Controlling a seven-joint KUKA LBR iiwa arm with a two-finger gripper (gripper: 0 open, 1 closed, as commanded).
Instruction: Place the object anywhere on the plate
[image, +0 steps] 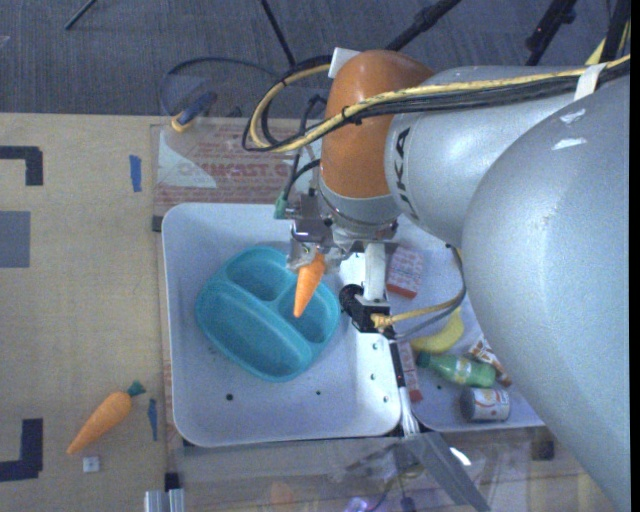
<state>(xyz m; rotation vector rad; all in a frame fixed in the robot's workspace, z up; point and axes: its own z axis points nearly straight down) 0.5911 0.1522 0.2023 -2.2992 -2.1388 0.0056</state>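
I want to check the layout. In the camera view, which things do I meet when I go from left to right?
Carrot on the bench → blue plate → carrot hanging under the claw → red-and-white packet → green bottle → can.

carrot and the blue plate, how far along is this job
Done: the carrot is picked up; its thick end sits at the gripper and its tip hangs over the blue plate in the left bin. In hand: carrying it above the plate's upper right compartment. Left: lower it, let go, pull back. Whether it already touches the plate I cannot tell. A second carrot lies outside on the bench.
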